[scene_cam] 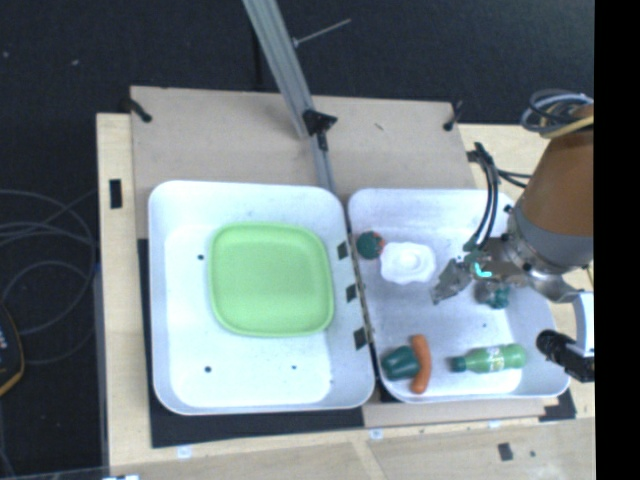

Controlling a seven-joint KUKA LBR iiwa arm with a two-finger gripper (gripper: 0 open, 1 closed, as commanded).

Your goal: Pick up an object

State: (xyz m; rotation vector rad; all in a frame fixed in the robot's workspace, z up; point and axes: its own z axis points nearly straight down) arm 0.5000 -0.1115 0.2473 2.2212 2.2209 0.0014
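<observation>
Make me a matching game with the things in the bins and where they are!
Things:
1. plate
2. bottle
3. white lump
4. orange stick

Places:
A. beside the dark green cup, at the right bin's near edge
B. lying at the right bin's near right corner
C. in the left bin
D. next to the small dark green ball

Pairs: 1-C, 2-B, 3-D, 4-A
</observation>
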